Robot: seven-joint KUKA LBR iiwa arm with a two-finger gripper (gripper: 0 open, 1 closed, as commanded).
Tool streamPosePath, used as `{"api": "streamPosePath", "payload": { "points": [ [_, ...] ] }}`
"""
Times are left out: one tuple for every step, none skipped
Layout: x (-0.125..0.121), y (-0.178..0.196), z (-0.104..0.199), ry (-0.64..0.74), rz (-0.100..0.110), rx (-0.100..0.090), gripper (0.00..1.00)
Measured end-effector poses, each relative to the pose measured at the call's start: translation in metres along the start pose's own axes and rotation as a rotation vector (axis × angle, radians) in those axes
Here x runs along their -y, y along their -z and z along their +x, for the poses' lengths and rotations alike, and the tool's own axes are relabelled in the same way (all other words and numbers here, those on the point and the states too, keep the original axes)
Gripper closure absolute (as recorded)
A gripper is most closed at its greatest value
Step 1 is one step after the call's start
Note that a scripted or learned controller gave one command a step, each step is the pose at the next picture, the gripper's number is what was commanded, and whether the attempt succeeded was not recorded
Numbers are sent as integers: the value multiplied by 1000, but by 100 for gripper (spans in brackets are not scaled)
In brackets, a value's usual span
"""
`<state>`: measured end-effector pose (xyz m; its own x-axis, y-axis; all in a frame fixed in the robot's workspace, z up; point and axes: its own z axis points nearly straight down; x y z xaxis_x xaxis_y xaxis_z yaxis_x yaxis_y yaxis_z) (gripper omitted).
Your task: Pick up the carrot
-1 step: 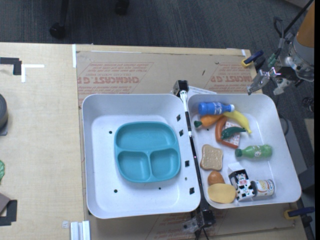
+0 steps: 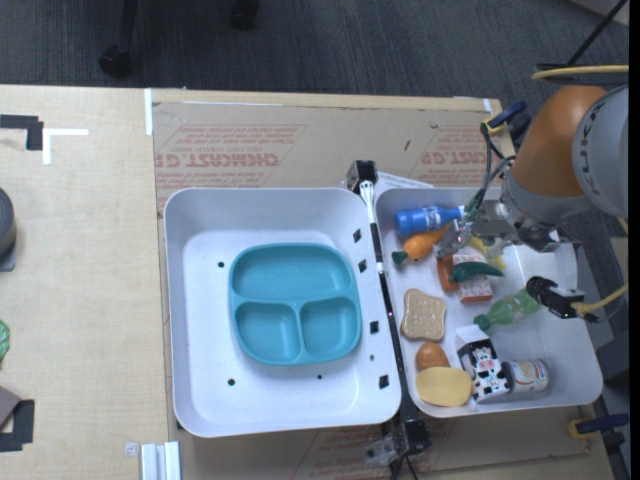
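The pale wooden bench (image 2: 75, 268) fills the left and centre of the frame; directly on it lies a brown printed cardboard sheet (image 2: 270, 143), with two shallow white plastic bins (image 2: 190, 268) side by side in the lower centre

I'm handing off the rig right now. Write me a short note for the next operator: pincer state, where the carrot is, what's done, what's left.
Pincer: low in the right bin, at the carrot's thick end; whether it is open or shut cannot be told.
Carrot: lying in the right bin's upper left, just below the blue bottle, green tip toward the divider.
Done: arm brought to the carrot.
Left: confirm a grip, lift the carrot out.
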<state>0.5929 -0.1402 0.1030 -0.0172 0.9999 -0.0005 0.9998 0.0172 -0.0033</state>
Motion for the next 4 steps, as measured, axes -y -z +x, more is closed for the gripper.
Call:
{"api": "streamPosePath", "payload": {
  "points": [
    [-36, -17, 37, -130, 36, 4, 0],
    [-37, 89, 88, -248, -2, 2, 0],
    [-27, -8, 39, -237, 2, 1, 0],
    [25, -11, 42, -312, 0, 0, 0]
  ]
}}
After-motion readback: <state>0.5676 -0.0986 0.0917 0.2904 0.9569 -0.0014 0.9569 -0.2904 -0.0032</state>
